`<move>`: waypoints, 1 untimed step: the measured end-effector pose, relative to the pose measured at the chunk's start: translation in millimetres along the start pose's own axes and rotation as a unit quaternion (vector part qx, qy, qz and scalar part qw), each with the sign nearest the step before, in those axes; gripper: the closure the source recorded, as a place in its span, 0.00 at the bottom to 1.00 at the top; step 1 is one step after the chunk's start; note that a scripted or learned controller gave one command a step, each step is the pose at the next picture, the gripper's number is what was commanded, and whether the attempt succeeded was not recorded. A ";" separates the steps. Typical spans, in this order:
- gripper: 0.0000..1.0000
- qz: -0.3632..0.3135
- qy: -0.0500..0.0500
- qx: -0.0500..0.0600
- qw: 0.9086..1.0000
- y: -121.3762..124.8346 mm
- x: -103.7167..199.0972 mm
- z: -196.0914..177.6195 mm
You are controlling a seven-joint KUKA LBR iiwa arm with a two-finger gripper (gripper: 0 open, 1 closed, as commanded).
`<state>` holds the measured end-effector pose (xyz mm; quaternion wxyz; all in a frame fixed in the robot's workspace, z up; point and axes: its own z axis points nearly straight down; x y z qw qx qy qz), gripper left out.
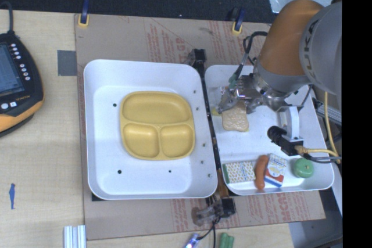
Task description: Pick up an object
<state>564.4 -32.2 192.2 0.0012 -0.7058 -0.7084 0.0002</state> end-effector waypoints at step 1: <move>1.00 0.000 0.000 0.000 1.000 16.0 32.7 -33.5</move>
